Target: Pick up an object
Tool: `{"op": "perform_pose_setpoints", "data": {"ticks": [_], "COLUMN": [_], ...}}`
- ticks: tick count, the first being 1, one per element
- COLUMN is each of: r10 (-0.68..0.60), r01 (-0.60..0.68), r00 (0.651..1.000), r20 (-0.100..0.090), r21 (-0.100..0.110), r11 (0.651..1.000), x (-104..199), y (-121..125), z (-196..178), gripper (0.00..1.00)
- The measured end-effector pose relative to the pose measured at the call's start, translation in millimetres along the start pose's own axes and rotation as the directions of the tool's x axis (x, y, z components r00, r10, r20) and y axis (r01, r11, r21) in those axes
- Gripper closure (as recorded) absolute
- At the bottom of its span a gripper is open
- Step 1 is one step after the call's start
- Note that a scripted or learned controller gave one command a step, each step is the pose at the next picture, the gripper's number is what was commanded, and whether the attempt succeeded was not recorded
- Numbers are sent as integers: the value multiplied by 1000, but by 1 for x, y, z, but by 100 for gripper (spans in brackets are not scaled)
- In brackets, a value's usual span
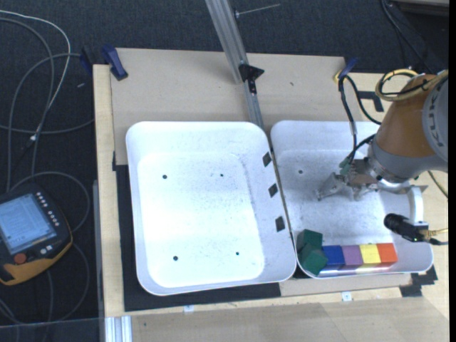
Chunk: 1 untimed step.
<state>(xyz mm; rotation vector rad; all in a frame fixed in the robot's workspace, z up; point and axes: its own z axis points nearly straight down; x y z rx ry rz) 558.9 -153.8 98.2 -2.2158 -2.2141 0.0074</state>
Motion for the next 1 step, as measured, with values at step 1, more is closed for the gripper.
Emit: {"op": "perform_pose_setpoints", "data": {"ticks": [1], "r10": [3], "r01": [-3], "r00": [1000], "r20": [9], "r21": [-18], "r11": [1000], "x": [-49], "y": [-17], "z": [-81], "gripper": [0]}}
